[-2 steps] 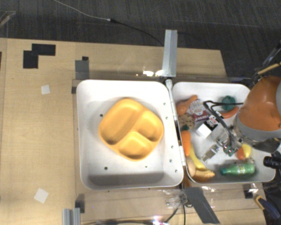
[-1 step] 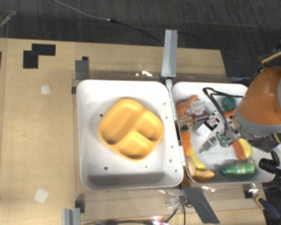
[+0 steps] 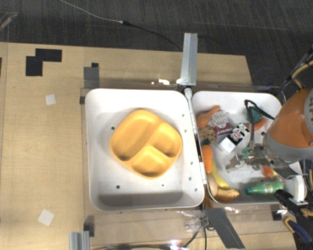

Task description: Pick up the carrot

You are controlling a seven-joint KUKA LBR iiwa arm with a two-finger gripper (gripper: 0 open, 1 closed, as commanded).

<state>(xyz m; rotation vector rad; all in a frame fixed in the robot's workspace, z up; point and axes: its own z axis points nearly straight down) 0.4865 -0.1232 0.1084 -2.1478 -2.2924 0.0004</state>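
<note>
The carrot (image 3: pixel 206 159) is a short orange piece lying lengthwise against the left wall of the right bin (image 3: pixel 235 99). Just below it lies a banana (image 3: pixel 222 185). My gripper (image 3: pixel 243 159) hangs over the middle of the right bin, a little to the right of the carrot and apart from it. The grey wrist and orange band (image 3: pixel 292 126) reach in behind it from the right and hide part of the bin floor.
The right bin also holds an orange-red lump (image 3: pixel 208 114), a printed packet (image 3: pixel 219 122), a white block with dark marks (image 3: pixel 239 134) and a green bottle (image 3: pixel 264 188). A yellow divided dish (image 3: pixel 146 142) sits in the left bin (image 3: pixel 99 181).
</note>
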